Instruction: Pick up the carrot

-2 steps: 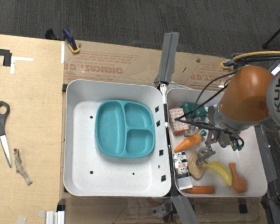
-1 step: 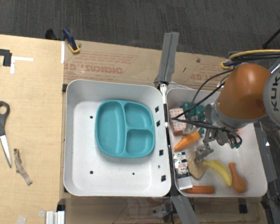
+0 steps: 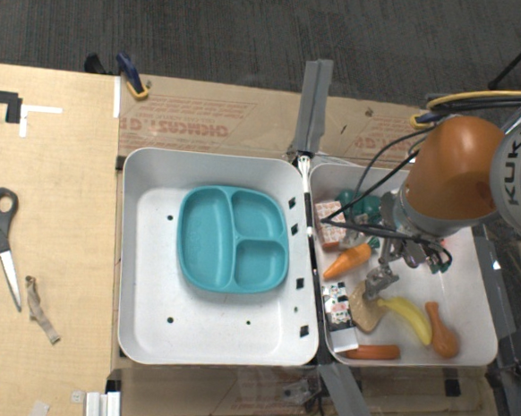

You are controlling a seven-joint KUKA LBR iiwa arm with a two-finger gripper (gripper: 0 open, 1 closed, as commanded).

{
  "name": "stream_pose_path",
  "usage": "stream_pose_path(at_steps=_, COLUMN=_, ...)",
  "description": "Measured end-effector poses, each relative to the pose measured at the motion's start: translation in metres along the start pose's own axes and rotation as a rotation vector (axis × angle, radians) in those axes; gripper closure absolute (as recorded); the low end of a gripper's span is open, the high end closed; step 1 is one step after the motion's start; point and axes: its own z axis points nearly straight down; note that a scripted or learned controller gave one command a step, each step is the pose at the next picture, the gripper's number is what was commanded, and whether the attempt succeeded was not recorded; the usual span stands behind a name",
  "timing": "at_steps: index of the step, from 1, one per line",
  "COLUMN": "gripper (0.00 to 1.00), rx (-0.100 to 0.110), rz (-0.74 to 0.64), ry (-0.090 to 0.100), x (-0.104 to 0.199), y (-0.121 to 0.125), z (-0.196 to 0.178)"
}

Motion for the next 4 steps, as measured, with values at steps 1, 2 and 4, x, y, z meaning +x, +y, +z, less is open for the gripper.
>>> stream_pose_path(at_steps=1, gripper=0.0, rx=-0.001, rz=-0.039, ry=0.002, x=0.003, y=0.003, z=0.0)
stream_pose_path(at_steps=2, gripper=1.0, rx=0.001, rz=-0.037, ry=-0.004, x=0.001, y=0.002, z=-0.011)
stream_pose_path(at_steps=4, gripper=1.0, rx=-0.004, rz=-0.095, ry=0.004, x=0.022, y=0.161, z=-0.099)
